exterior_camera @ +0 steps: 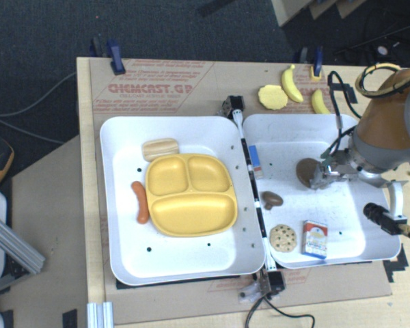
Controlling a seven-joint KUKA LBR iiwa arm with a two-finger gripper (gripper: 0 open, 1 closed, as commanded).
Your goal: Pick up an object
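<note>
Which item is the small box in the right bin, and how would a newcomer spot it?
Start at the right white bin, the one the grey arm reaches into. Look to its near edge, where a round cookie lies. The small box sits just right of that cookie: the only rectangular, red, white and blue item there, unlike the brown rounded pieces nearby.

A round, flat, dark brown disc (305, 172) lay in the right-hand shallow white bin (287, 132), near that bin's middle and toward its far wall, well clear of the left wall. It rested flat on the bin floor. The claw (321, 177) met it at its right edge; whether the disc sat between the fingers could not be told.
</note>
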